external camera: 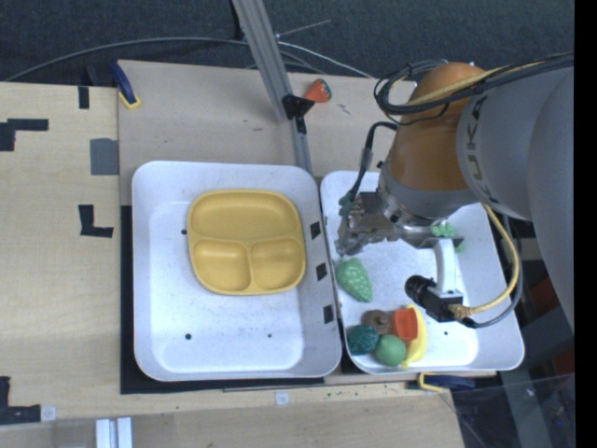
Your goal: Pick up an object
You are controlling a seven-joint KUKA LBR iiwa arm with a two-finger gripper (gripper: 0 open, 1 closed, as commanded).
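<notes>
- Pincer [353, 236] hung low in the right bin [494, 343], just above the pale green lump [354, 279]; whether it was apart or together could not be told (wrist blocked the tips).
- Nothing was seen between its tips, so nothing counted as held.
- Likeliest target: the green lump, near the bin's left wall.
- Risk: the lump sat close to the wall, so a tip could strike the rim or nudge the lump aside.
- Risk: the lump looked rounded and might slip out on closing.
- Count, right bin: one pale green lump; at the near edge a heap [390, 336] of about five small toys (brown, red, yellow, two green, touching).
- Count, left bin [154, 278]: one yellow tray [246, 241], three wells.
- Surface [187, 110]: two bins.
</notes>
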